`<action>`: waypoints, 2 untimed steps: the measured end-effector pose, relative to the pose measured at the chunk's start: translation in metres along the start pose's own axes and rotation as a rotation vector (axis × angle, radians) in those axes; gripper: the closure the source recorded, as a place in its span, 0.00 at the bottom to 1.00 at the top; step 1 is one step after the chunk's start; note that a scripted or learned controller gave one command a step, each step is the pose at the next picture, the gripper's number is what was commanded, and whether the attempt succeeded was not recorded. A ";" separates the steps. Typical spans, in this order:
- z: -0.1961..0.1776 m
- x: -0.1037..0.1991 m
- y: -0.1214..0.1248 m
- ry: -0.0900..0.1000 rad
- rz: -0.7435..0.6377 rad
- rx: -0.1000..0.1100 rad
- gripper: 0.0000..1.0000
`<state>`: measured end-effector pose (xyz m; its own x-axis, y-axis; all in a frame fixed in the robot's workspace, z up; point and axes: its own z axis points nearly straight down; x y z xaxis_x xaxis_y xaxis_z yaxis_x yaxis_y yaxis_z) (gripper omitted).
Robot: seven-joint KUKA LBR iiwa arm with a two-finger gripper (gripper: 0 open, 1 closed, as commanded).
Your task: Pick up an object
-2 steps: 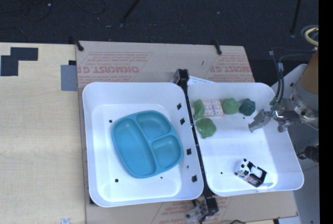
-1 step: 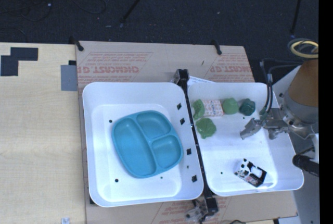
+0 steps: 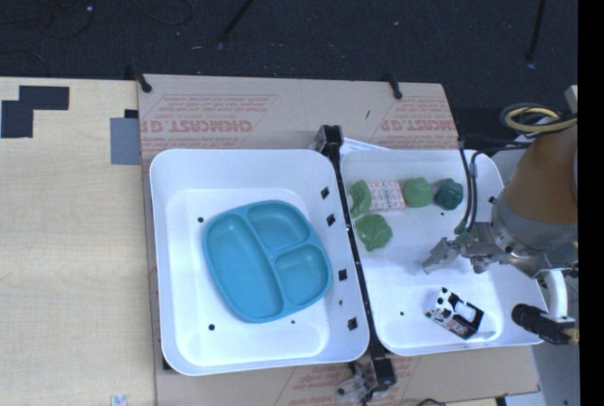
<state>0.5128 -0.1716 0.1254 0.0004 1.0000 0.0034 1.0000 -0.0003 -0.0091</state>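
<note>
The right bin (image 3: 406,338) holds several small items. Along its far side lie a green lump (image 3: 360,196), a pale pink-and-white packet (image 3: 385,195), a light green block (image 3: 416,193) and a dark teal ball (image 3: 447,194). Another green lump (image 3: 374,230) rests near the divider. A black-and-white object (image 3: 454,314) lies toward the bin's near side. My gripper (image 3: 455,254) hangs over the right part of this bin, above the black-and-white object and below the teal ball, touching none of them that I can see.
A blue divided plate (image 3: 267,259) lies in the left bin (image 3: 175,206). Both bins rest on cardboard (image 3: 236,116) over a wooden bench. The arm's orange band (image 3: 547,177) sits at the right edge, and a black clamp rail (image 3: 344,244) separates the bins.
</note>
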 end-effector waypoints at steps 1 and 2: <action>-0.013 -0.002 0.001 -0.001 0.005 -0.004 1.00; -0.073 -0.009 0.007 -0.005 -0.001 -0.013 1.00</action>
<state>0.5208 -0.1805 0.1982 -0.0007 1.0000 -0.0014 1.0000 0.0007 0.0038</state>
